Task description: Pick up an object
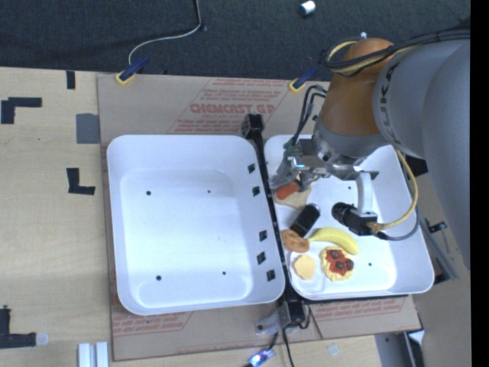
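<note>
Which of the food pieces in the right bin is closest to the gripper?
The red-orange piece, right beneath the gripper by the divider; the banana and others lie lower.

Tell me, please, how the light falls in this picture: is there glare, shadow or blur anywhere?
Camera view: light is even and soft, the left bin bright white, nearly washed out; the arm in the foreground is slightly soft; faint shadow lies under the gripper; the banana is fairly sharp.

Light wood desk [46, 228] with black tape marks [76, 180]. Brown cardboard sheet [191, 105] with red print lies on it. Dark carpet floor [92, 14] along the top, a thin white cable [164, 38] and a small white object [307, 8] on it. Even light.
</note>
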Available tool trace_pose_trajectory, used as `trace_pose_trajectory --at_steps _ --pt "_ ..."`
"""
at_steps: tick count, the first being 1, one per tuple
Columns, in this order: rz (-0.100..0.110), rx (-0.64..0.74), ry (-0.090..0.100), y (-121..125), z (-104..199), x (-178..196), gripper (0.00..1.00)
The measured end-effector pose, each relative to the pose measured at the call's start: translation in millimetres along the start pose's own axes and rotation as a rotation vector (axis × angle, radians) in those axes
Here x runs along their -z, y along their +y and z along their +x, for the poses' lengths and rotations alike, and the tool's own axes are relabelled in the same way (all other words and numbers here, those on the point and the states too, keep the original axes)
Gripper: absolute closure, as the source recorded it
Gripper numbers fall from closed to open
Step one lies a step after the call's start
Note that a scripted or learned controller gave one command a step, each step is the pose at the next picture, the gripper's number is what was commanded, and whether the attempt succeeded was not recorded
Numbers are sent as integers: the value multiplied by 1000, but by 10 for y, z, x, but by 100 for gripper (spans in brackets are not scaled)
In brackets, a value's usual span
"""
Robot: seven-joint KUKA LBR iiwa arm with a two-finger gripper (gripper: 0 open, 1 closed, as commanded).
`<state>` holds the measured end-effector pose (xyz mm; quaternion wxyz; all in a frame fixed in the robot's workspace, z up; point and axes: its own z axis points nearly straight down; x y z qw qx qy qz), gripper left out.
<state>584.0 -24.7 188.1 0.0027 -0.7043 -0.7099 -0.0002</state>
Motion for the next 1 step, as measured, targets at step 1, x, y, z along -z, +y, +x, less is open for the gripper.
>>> trace_pose_trajectory --at_steps 1 --pt "-5 0 -3 306 635 113 100"
